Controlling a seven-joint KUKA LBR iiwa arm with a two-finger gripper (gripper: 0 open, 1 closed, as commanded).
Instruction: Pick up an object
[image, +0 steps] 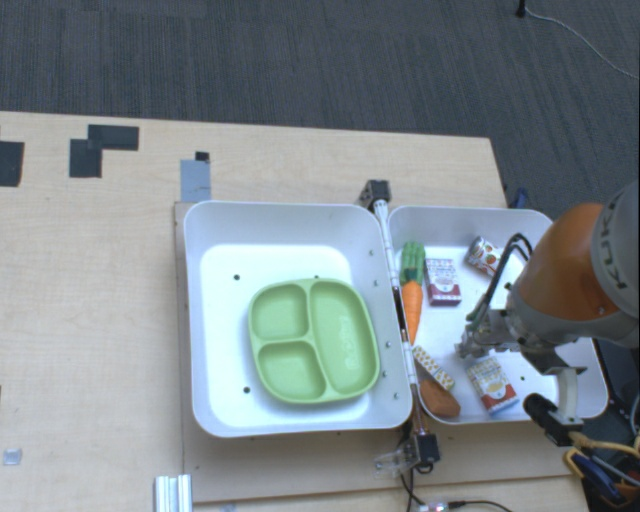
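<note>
the left bin held a green divided plate. the arm hung over the right bin, its gripper low among the clutter; whether it was released or clenched, i cannot tell. a toy carrot lay along the divider, a red packet beside it, a small carton just under the gripper.

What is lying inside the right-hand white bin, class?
Inside the right bin: a toy carrot, a red-and-white packet, a small packet near the top, a carton, a brown piece. The arm covers part of the floor.
</note>
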